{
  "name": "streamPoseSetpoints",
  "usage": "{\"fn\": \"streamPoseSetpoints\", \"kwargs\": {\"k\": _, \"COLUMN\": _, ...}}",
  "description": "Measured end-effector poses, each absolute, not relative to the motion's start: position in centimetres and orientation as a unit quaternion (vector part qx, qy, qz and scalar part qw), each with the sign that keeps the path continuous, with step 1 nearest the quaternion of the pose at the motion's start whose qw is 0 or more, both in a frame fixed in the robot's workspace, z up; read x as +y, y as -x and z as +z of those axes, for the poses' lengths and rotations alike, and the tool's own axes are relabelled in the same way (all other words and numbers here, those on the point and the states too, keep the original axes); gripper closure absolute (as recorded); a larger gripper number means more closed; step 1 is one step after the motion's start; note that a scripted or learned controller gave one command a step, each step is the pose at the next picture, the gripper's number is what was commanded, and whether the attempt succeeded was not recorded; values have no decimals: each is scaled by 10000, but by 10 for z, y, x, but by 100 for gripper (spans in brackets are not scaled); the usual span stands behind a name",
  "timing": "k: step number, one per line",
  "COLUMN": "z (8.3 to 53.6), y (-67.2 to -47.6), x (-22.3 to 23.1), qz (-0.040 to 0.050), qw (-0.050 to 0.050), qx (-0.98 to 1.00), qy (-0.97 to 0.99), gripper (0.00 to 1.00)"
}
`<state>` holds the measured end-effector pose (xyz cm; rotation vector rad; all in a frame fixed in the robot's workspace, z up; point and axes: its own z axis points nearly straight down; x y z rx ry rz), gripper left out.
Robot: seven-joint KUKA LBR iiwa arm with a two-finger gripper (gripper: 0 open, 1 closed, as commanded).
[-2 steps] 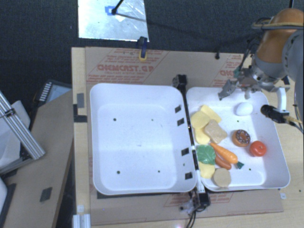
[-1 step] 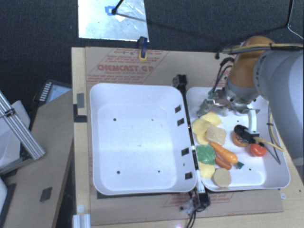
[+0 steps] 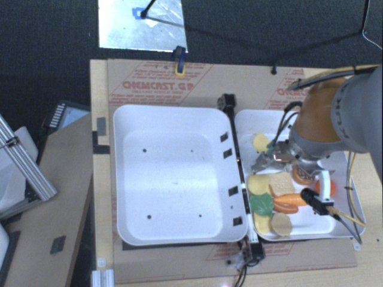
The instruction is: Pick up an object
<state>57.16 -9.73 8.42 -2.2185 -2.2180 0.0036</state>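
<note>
The right bin (image 3: pixel 311 231) holds several toy foods: a pale yellow piece (image 3: pixel 261 141) near its back, a yellow round piece (image 3: pixel 257 185), a tan bread slice (image 3: pixel 280 184), a green piece (image 3: pixel 261 204), an orange carrot (image 3: pixel 286 202), a beige disc (image 3: pixel 280 224), a red piece (image 3: pixel 327 187) and a brown ring (image 3: pixel 301 175). My gripper (image 3: pixel 267 159) hangs low over the left part of this bin, just above the yellow round piece and the bread slice. The arm's grey wrist and orange band cover the bin's back right.
The left bin (image 3: pixel 122 160) lies beside the right one, with black clips (image 3: pixel 233 190) along the shared wall. Both sit on a cardboard sheet (image 3: pixel 161 82). A black cable (image 3: pixel 326 211) trails over the right bin's front.
</note>
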Motion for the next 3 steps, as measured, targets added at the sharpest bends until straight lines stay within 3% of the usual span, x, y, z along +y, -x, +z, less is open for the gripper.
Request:
{"fn": "streamPoseSetpoints", "kwargs": {"k": 1, "z": 96, "y": -576, "x": -98, "qz": -16, "qw": -18, "qx": -7077, "qy": 7065, "gripper": 100}}
{"fn": "streamPoseSetpoints", "kwargs": {"k": 2, "z": 340, "y": -632, "x": -85, "qz": -69, "qw": -92, "qx": -7094, "qy": 7047, "gripper": 100}}
{"fn": "streamPoseSetpoints", "kwargs": {"k": 3, "z": 538, "y": -611, "x": -61, "qz": -74, "qw": -86, "qx": -7097, "qy": 7044, "gripper": 100}}
